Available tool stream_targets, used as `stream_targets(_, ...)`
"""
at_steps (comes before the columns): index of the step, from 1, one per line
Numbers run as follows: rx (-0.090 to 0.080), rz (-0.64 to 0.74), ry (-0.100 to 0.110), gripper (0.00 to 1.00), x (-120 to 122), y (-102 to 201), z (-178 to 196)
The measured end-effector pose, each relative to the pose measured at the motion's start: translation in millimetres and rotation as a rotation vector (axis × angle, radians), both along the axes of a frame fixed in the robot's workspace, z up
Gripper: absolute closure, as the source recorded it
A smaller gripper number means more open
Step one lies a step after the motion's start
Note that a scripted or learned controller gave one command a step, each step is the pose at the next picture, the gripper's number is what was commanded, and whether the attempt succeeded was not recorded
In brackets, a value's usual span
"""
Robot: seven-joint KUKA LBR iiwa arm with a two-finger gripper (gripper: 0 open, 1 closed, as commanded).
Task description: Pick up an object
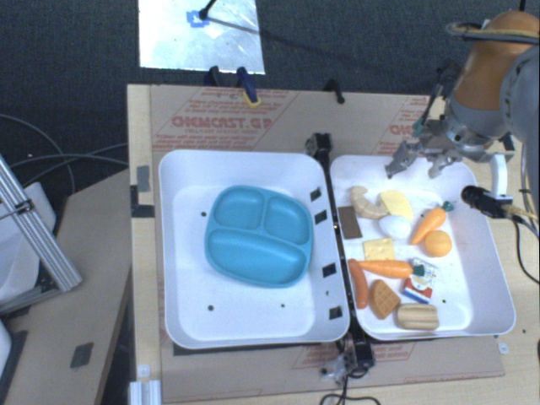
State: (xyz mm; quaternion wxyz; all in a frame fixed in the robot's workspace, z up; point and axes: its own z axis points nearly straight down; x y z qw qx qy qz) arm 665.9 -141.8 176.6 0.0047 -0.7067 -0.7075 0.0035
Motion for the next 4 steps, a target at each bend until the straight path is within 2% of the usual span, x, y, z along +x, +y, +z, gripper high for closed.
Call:
stream_targets(1,-0.002,0.002,-0.013,0.00,2.7,0.4,9.5)
stream_targets(2,-0.002,0.001,-0.011,0.00,-3.4,0.3,-50.1)
stream_targets(3,-0.002,0.004,-0.013,0.00,-2.5,0.9,-92.4)
stream_targets(4,-0.003,0.005,-0.018,1.00,-1.1,0.9,-79.8)
